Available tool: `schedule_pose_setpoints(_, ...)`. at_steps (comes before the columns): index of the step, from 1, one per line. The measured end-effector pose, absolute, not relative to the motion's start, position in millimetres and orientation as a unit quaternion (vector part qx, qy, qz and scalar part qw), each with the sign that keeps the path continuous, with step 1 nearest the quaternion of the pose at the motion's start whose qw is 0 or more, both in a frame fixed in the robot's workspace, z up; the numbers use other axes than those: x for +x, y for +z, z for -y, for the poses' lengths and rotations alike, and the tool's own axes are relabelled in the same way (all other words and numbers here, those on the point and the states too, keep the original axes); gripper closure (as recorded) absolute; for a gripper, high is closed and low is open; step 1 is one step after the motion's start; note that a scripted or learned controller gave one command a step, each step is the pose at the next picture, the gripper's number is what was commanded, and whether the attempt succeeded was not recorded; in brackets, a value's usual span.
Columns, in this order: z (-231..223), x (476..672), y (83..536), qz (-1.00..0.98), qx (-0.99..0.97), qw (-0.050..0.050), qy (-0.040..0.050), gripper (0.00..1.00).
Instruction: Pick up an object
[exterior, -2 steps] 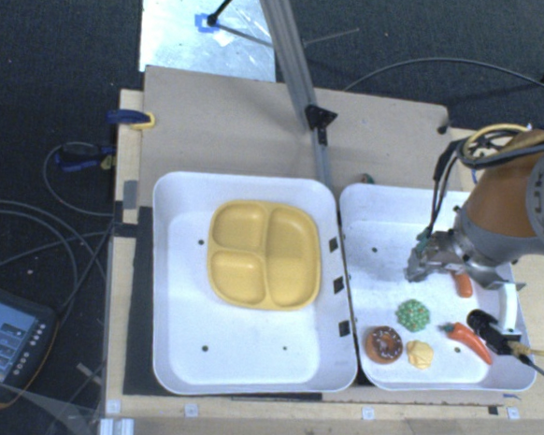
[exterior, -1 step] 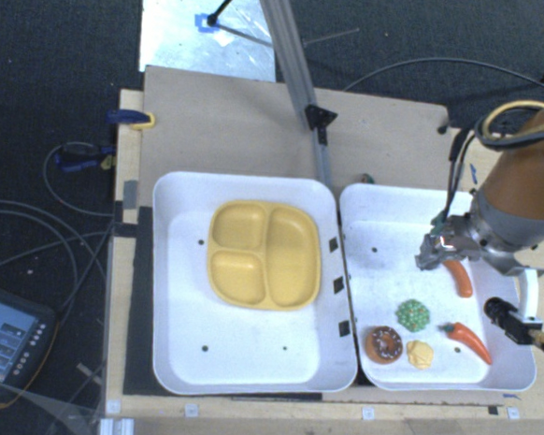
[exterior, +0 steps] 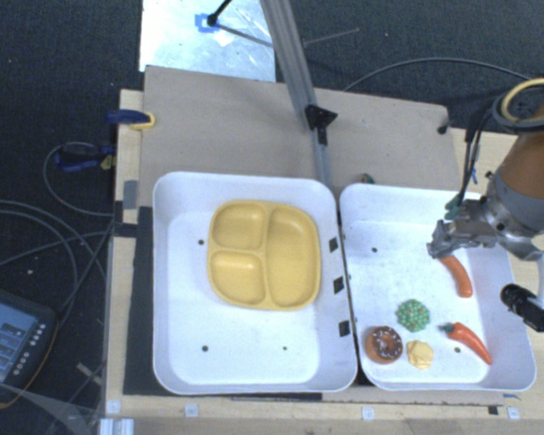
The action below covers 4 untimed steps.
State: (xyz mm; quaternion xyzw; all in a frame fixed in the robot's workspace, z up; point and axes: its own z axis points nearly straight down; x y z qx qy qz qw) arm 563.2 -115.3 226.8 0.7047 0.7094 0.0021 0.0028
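- Front edge of the bench (exterior: 238, 411): pale wood strip, nearest the camera. A handheld control pendant (exterior: 0, 331) lies at lower left on dark carpet, among cables.
- Right bin (exterior: 376, 211) holds all the small items: sausage (exterior: 458, 275), carrot (exterior: 470, 340), green broccoli-like piece (exterior: 413, 315), donut (exterior: 385, 344), small yellow piece (exterior: 420, 354).
- Gripper (exterior: 450, 243) is low over the right bin's upper right area, directly above the upper end of the sausage; looks touching or nearly so.
- Gripper state: cannot tell, the wrist body hides it. Nothing visibly grasped.
- Sausage lies on the bin floor, tilted, lower end pointing to the bin's right front.
- Carrot is near the sausage, further front. The green piece, donut and yellow piece cluster at the front of the bin, apart from the gripper.
- Left bin (exterior: 178, 345) carries a yellow three-compartment plate (exterior: 264, 255), well apart from the arm.
- The two bins touch along their inner rims, with black clips on the seam.
- Brown board under the bins. A grey pole (exterior: 294, 59) slants in from the top, and a blue clamp (exterior: 130, 116) sits at the bench's left edge.
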Motion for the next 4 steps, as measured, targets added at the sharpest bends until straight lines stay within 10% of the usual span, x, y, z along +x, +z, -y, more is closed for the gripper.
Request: schedule_pose_setpoints(4, -96, 597.0, 247, -0.711, 0.703, 0.0, 0.0015, 1.0)
